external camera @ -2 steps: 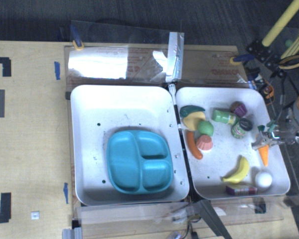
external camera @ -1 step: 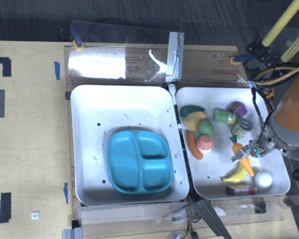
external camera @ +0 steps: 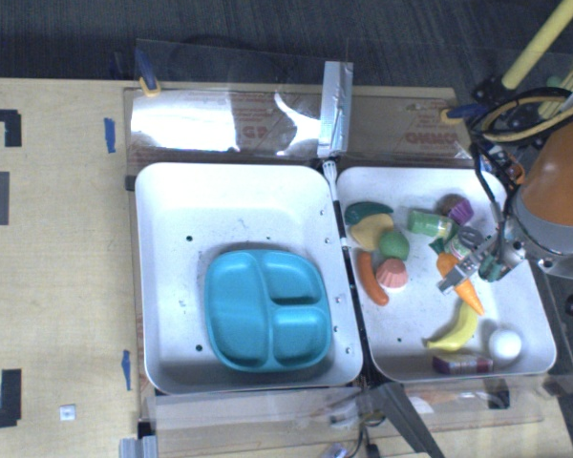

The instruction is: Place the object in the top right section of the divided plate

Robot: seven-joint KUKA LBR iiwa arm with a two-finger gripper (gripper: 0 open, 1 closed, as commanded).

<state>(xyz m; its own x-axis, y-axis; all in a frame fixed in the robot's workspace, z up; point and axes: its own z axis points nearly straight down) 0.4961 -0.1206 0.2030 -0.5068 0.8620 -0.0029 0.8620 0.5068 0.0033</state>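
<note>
Beside the divided plate (external camera: pixel 266 308), right-hand bin (external camera: pixel 535 342) holding toy foods, gripper (external camera: pixel 470 263) low among them, finger state cannot be told, orange toy carrot (external camera: pixel 469 295) directly beneath and touching it, small, tapered, bright orange, yellow banana (external camera: pixel 456 331) just below.

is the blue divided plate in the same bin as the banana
No, the blue divided plate lies in the left bin, while the banana lies in the right bin.
</note>
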